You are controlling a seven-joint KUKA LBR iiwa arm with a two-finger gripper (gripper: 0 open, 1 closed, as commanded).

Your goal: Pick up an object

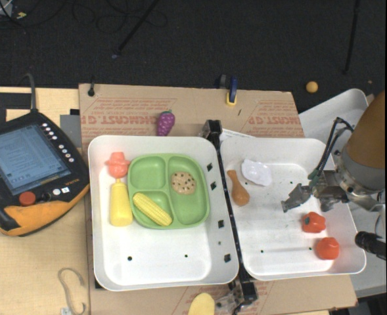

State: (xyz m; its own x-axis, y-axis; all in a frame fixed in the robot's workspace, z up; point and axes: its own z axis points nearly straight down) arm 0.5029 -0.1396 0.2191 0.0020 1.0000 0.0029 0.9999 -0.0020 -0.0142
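Your claw [297,199] hovers over the right bin [278,268], jaws apart and gripping nothing. The nearest target, a red tomato [313,222], lies just beside it. Descend off-centre and a finger may nudge the round tomato away.

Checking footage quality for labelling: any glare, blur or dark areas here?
Camera view: the white right bin looks bright and slightly washed out; the dark two-finger gripper and grey arm look soft; the black floor behind is underexposed, cables barely discernible.
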